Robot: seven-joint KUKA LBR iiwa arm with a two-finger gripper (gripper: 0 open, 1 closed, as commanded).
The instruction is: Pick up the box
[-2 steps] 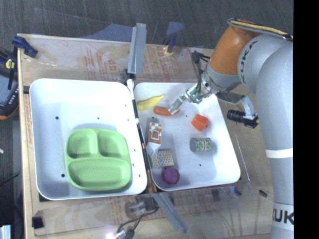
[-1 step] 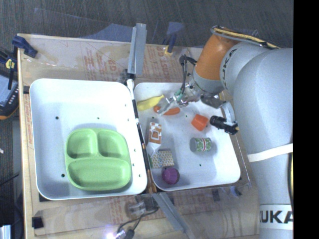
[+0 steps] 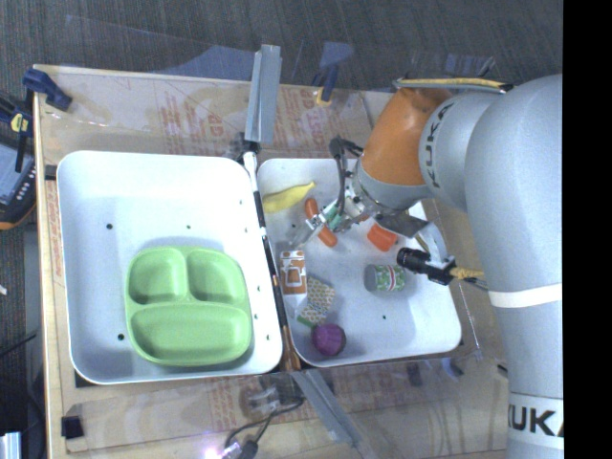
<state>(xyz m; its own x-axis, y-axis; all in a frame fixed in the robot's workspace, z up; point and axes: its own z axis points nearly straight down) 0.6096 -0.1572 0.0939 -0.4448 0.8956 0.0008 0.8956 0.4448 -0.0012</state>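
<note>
The hand hangs low over the back half of the right bin, at the end of the grey arm that reaches in past its orange band. It is too small and cluttered at the tip to say whether it is open or closed, and nothing can be made out in its grip. The box, a small brown and white carton, lies on the floor of that same bin hard against the left wall, forward of the hand and to its left, clearly apart from it. By that showing the pick is not yet done: the box is unlifted and, as far as can be seen, untouched, so the approach, the closing on it and the lift all look to be left. Around the hand the right bin is crowded. A yellow banana lies at the back left, an orange-red piece sits just beside the hand, and a second orange-red piece lies a little to the right. Further forward stands a can on its side, and a patterned pouch lies just beside the box, with a purple ball near the front wall. The left bin holds one thing, a green divided tray, toward its front. Both bins rest on the wooden bench.
</note>
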